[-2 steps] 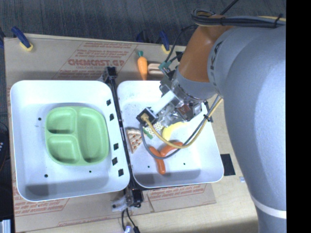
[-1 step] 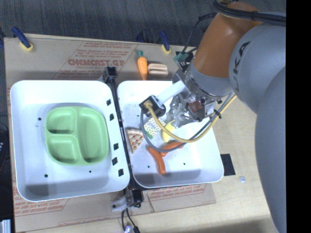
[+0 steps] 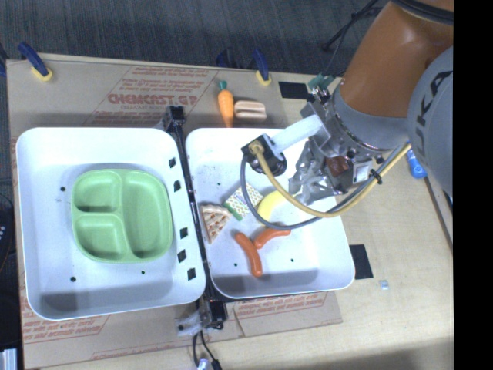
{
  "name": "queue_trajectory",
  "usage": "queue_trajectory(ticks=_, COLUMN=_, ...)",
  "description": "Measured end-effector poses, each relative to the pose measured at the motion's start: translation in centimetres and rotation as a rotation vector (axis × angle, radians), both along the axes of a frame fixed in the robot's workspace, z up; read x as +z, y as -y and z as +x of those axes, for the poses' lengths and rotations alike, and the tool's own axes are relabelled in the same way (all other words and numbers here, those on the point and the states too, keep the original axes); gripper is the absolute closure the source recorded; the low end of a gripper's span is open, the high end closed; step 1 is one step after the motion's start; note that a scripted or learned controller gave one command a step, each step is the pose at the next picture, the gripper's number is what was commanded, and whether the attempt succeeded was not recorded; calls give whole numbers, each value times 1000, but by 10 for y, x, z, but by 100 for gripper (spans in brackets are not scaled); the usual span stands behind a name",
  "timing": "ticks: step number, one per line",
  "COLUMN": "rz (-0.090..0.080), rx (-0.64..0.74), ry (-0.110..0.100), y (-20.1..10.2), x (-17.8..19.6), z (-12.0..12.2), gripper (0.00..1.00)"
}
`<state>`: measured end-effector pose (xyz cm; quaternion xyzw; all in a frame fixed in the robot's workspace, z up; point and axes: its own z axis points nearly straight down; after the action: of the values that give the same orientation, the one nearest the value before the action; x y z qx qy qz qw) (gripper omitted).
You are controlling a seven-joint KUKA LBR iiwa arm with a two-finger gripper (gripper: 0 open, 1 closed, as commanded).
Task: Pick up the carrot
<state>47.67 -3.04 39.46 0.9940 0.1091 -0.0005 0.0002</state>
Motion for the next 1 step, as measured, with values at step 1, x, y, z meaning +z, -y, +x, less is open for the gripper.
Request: queue_trajectory(ticks=1, rz=2, rx=-5, ry=-3, y=74, x=-15, z=9, gripper=100)
